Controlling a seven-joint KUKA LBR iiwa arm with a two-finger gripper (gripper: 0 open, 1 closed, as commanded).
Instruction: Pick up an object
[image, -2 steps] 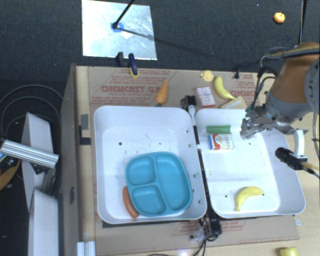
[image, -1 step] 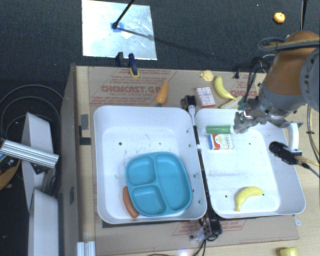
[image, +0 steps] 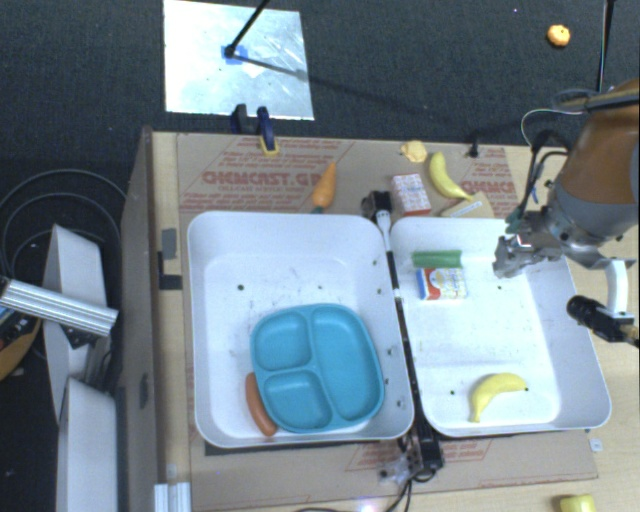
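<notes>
While the pincer (image: 510, 255) hangs over the right bin (image: 580, 400) near the green box (image: 437, 258) (I cannot tell if it is open), the banana (image: 497, 390) lies well apart, so a grab here could miss everything.

The bench (image: 250, 165) is topped with brown printed cardboard and bears two shallow white bins side by side, the left bin (image: 215, 250) and the right bin (image: 570, 400) touching along their inner edges. Behind the bins, directly on the cardboard, lie a carrot (image: 324, 186), a small printed box (image: 411, 193) and a banana (image: 444, 177). A blue clamp (image: 264, 127) grips the far edge.
</notes>
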